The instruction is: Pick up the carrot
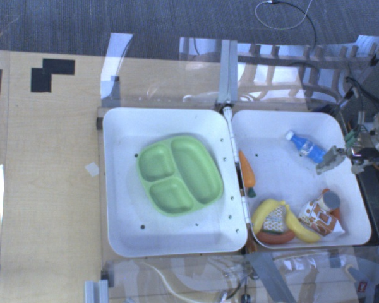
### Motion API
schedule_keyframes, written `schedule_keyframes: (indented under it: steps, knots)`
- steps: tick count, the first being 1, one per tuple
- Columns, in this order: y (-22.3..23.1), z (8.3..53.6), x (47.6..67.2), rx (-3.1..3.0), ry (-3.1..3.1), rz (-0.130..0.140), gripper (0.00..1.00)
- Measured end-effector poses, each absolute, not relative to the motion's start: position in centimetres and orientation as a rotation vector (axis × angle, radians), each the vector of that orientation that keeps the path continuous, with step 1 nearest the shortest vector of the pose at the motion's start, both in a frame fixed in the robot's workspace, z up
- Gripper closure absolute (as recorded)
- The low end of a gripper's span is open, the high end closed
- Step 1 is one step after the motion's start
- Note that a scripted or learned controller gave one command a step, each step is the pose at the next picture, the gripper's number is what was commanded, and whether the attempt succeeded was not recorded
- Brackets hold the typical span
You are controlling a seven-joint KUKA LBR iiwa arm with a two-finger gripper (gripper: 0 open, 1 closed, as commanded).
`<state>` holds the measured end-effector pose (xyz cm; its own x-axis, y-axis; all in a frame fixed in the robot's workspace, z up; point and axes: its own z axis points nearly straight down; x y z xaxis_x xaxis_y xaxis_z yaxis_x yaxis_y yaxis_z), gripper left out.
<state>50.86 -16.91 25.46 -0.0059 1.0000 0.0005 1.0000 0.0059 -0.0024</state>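
Camera view. The carrot lies far left of the gripper (finger spread cannot be told), against the bin's left wall; likely light, rigid, smooth; grasp mid-body.

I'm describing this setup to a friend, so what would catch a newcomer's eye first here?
First the bright green divided plate in the middle of the left bin. Next the orange carrot lying against the right bin's left wall, with bananas heaped at the near edge. The hand sits at the right rim beside a blue bottle.
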Motion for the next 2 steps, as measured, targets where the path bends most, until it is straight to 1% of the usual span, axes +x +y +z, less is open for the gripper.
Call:
schedule_keyframes:
  steps: [1, 2]
  knots:
    - [-11.2, 11.2, 52.1, -2.209, -2.228, 0.003, 0.00]
    - [-9.6, 8.9, 52.1, -2.184, -2.271, -0.008, 0.00]
